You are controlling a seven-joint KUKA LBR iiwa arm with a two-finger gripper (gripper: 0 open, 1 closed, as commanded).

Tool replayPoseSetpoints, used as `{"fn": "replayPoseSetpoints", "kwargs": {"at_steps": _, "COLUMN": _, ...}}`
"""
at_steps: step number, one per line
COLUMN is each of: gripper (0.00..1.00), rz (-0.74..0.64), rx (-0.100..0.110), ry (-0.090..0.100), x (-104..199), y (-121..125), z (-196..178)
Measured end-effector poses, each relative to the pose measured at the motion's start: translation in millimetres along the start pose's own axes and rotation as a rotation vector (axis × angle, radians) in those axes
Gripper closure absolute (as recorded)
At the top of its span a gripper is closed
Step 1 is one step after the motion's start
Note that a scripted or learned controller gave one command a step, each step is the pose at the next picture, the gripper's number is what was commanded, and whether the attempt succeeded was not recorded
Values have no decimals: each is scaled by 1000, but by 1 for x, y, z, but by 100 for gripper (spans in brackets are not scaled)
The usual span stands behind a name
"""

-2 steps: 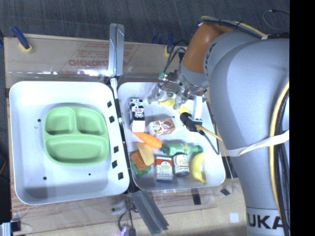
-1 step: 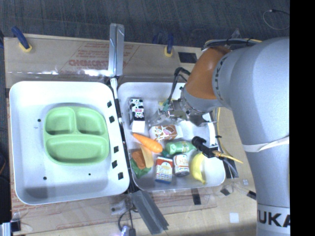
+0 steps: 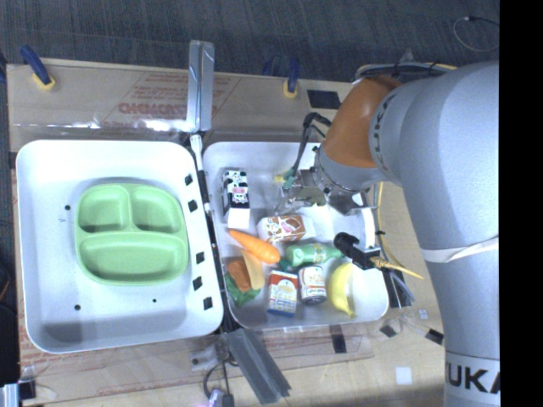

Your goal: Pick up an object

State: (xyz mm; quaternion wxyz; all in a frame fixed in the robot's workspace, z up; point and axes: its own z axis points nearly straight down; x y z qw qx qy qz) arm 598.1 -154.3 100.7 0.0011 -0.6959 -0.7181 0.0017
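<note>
- While I watched through the overhead camera, the gripper (image 3: 296, 186) hung inside the bin (image 3: 254, 155) on the view's right, close to its far wall.
- I could not tell whether its jaws were apart or together.
- Every loose object within its reach sat in that same bin.
- Just in front of the gripper lay a small brown-and-white carton (image 3: 282, 227); I could not make out whether the two were touching.
- A cow-patterned carton (image 3: 237, 187) stood toward the view's left of the gripper, with a white block (image 3: 238, 219) just before it.
- A carrot (image 3: 253, 245) lay slantwise beside the brown-and-white carton, and a green bottle (image 3: 312, 253) lay on that carton's other side.
- Along the near wall I saw a brown-and-green food piece (image 3: 242, 276), a red-labelled carton (image 3: 282, 292), a can (image 3: 313, 284) and a banana (image 3: 341, 289), packed close together.
- The left-hand bin (image 3: 51, 312) held a green divided plate (image 3: 131, 231).
</note>
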Motion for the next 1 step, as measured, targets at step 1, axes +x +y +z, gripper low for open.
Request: {"fn": "replayPoseSetpoints", "kwargs": {"at_steps": 1, "gripper": 0, "rz": 0, "rx": 0, "ry": 0, "x": 0, "y": 0, "z": 0}}
